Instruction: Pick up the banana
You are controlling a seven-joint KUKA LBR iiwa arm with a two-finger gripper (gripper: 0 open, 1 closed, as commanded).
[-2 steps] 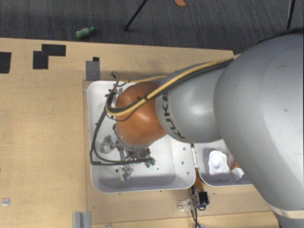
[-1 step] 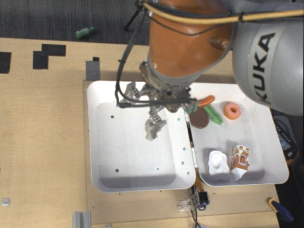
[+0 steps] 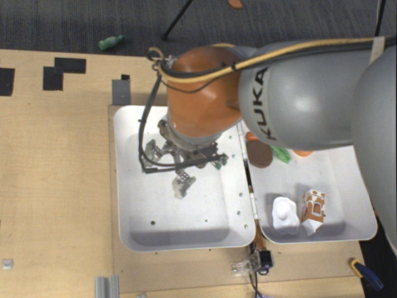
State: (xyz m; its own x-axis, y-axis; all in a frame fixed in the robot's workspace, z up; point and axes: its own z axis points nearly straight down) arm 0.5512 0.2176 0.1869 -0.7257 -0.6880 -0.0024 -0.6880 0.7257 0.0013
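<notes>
Grey arm (image 3: 298,98) over left bin (image 3: 130,228), gripper (image 3: 183,182) low inside.

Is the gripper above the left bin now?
Yes, the gripper hangs over the floor of the left bin, away from the items in the right bin.

Two white bins sit side by side, the left bin (image 3: 130,228) and the right bin (image 3: 360,228). In the right bin lie a white cup (image 3: 284,214), a brown-and-white packet (image 3: 314,211), and a brown disc (image 3: 259,156). A green thing (image 3: 110,41) lies on the floor at upper left.
</notes>
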